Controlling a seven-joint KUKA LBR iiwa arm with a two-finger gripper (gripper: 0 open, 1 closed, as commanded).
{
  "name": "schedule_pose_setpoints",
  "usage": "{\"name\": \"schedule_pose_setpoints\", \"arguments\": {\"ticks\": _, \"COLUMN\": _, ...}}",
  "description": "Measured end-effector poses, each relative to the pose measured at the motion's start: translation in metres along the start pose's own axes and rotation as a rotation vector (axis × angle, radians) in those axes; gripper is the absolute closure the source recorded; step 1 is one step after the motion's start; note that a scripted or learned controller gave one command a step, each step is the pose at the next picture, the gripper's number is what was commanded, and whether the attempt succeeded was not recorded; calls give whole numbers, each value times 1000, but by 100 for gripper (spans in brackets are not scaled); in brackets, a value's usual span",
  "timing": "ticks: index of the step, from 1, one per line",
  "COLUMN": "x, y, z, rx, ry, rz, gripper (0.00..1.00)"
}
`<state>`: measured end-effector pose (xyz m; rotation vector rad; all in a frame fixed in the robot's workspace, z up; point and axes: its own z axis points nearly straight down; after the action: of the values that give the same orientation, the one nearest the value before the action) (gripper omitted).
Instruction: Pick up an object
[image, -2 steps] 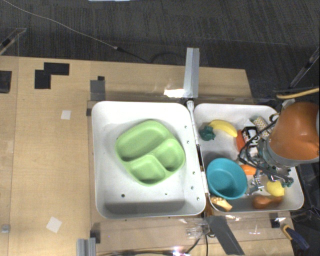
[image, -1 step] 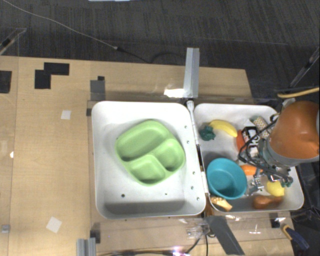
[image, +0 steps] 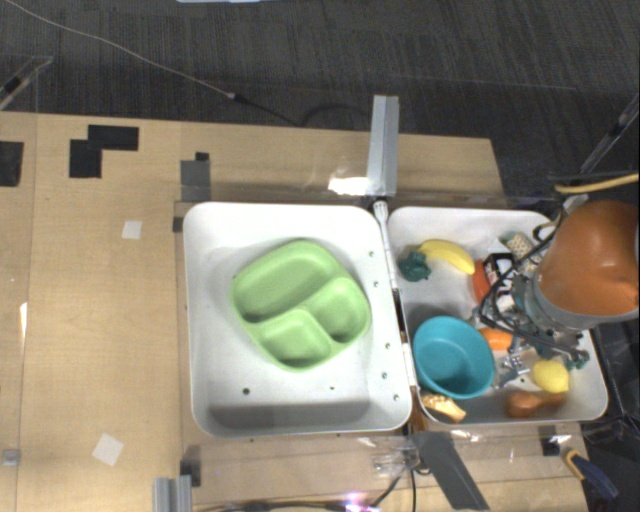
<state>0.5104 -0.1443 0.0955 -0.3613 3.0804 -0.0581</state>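
Observation:
The right bin (image: 470, 222) holds several small objects. A yellow banana (image: 447, 256) lies near its back, with a small teal piece (image: 414, 266) to the left of it. A blue bowl (image: 454, 356) stands at the front left. A yellow lemon (image: 551, 376) and a brown rounded item (image: 523, 403) lie at the front right, and a tan bread-like piece (image: 442, 406) sits at the front edge. Orange items (image: 483, 285) are partly hidden under the arm. My gripper (image: 516, 352) hangs low over the bin's right half, between the bowl and the lemon, under the orange wrist band (image: 592, 262).
The left bin (image: 215, 400) carries a green divided plate (image: 300, 302). A metal post (image: 383, 150) stands behind the seam between the bins. Cables hang around the wrist at the right bin's far corner. Tan bench surface (image: 90, 330) spreads to the left.

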Motion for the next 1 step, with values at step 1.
{"name": "schedule_pose_setpoints", "arguments": {"ticks": 1, "x": 7, "y": 0, "z": 1, "rx": -2, "ry": 6, "rz": 93, "gripper": 0}}
